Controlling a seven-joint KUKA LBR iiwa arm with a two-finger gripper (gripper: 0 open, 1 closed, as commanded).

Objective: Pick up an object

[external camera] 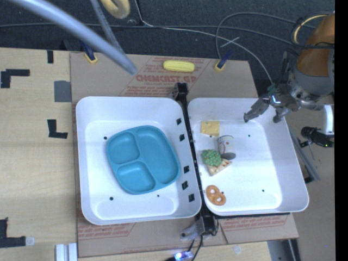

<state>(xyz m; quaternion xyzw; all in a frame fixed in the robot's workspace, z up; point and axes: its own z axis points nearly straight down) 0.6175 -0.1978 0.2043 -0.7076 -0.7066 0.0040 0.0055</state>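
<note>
Objects for picking lie in the right bin [283,194], gathered along its left side. Nearest the camera is a small pretzel [216,195]; beyond it a green leafy piece [211,157] sits on a pale wedge [219,168], with a small grey-and-white can [225,145] lying just to their right, and farther still a yellow square block [210,128]. The pincer [267,110] hangs over the bin's far right corner, well apart from all of these, up and to the right of the yellow block. Its two dark fingers are splayed apart with nothing between them. Above it the grey arm with its orange band [318,42] comes in from the right.

The left bin [89,145] touches the right one along a black clipped seam and holds a blue three-compartment tray [142,157], lying at a slight tilt. Both bins rest on a cardboard sheet [152,78] with red printing, laid on a light wooden desk [32,162] that carries black tape marks. Past the bins, on the cardboard, lies a yellow banana-like toy [178,66]. A grey pole [65,20] slants across the top left, cables loop over the dark floor behind, and nothing stands between the pincer and the things in the right bin.
</note>
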